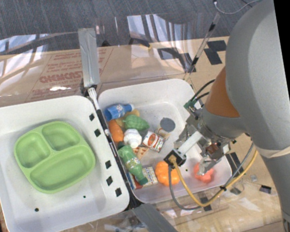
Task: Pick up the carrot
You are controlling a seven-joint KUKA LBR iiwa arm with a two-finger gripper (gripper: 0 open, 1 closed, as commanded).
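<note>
A: Where is the carrot (116, 130) relative to the divided green plate (54, 155)?

B: It lies to the right of the plate, in the neighbouring right bin (146, 93), tight against that bin's left wall. A blue-capped bottle (118, 111) sits just above it, and a green broccoli-like piece (135, 123) touches its right side.

A: And the gripper (205, 164)?

B: Much farther right of the plate, low in the same bin, well apart from the carrot. It hangs over a red-orange item (203, 173) near the bin's lower right corner. Whether its fingers are spread or closed, I cannot tell; wrist and cables crowd them.

A: What lies between carrot and gripper?

B: A small white-and-red can (153, 141), a grey disc (167, 124), and lower down an orange fruit (166, 173) beside a green packet (130, 163).

A: The plate itself?

B: It rests in the left bin (8, 218), alone, tilted slightly.
</note>
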